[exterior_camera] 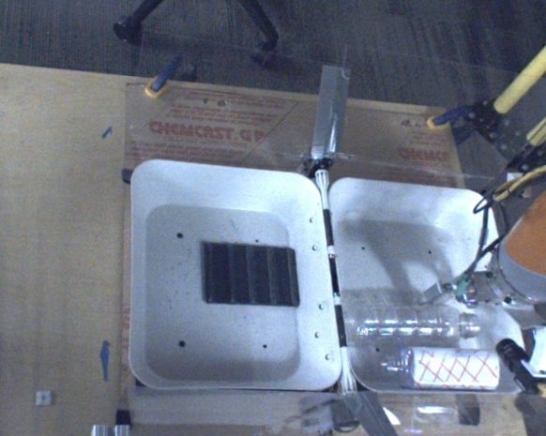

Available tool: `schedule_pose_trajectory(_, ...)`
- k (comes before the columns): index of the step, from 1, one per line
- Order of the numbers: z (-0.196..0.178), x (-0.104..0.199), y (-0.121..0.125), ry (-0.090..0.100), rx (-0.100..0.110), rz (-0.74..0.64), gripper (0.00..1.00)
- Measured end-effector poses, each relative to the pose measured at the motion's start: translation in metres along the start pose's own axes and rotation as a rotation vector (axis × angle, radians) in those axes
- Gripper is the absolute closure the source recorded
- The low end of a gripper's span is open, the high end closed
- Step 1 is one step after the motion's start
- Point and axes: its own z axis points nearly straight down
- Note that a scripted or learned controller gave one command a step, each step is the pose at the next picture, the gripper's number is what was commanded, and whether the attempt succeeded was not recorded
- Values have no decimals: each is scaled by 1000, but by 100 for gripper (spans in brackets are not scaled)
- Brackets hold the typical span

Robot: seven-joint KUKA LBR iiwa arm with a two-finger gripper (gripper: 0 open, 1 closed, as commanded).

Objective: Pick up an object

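A black ridged rectangular pad (250, 274) lies flat in the middle of the left bin (162, 194). In the right bin (396, 203) a clear plastic bottle (410, 324) lies on its side near the front. Just in front of it lies a second clear container with a white label crossed by red lines (449, 368). The arm comes in from the right with its orange band (540, 233) over the bin's right rim. My gripper (458, 291) hangs low over the right bin, just above and behind the clear bottle's cap end, with nothing visibly in it.
A metal post (328, 123) stands behind the seam between the bins. Clamps sit at the back corners (162, 79) of the clear sheet. Cables (501, 188) loop beside the arm. A yellow pole (540, 59) slants at the top right, and black stand legs (205, 5) rest on the floor behind.
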Motion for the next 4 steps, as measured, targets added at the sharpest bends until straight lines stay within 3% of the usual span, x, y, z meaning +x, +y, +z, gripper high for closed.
schedule_pose_trajectory(1, -5, 49, -2, -11, -15, 8, 0)
schedule_pose_trajectory(2, 8, 49, 70, 15, 32, 46, 0)
schedule_pose_trajectory(3, 9, 45, 85, 12, 35, 146, 0)
schedule_pose_trajectory(4, 6, 11, 20, 16, 38, 27, 0)
